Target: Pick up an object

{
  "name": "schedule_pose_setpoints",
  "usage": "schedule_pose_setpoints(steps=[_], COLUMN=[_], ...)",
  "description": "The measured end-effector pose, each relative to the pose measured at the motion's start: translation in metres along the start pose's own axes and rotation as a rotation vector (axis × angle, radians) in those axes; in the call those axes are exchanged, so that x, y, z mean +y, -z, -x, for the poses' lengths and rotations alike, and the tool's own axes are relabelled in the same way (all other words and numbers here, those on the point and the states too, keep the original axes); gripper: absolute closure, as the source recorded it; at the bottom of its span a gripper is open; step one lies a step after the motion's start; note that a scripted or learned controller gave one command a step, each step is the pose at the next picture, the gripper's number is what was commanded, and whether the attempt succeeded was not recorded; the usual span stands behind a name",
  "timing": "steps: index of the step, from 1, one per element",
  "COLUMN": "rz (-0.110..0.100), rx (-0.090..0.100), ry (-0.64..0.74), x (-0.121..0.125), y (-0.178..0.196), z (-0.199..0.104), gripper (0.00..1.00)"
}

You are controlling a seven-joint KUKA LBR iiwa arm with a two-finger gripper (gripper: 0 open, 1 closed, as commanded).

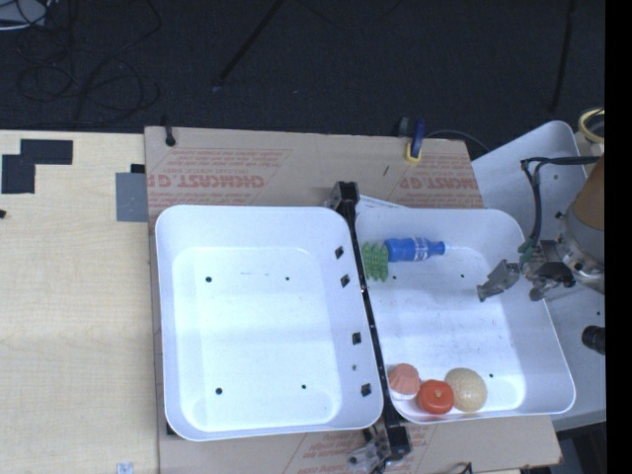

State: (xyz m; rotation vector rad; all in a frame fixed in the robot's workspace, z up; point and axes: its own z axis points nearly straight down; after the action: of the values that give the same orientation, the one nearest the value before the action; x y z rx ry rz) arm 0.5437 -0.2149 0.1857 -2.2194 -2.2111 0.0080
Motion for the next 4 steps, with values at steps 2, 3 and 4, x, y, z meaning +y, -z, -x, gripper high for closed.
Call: schedule_pose_setpoints(steps=[2,3,4], rz=[0.01,0.01,0.008], rx=[-0.001,-0.003,0.0], ry=[0.011,0.007,0.01], x=[-0.008,0.029,0.034], y=[0.067,0.082,0.09], z=[-0.094,-0.135,-0.206], gripper=[1.0,1.0,1.0])
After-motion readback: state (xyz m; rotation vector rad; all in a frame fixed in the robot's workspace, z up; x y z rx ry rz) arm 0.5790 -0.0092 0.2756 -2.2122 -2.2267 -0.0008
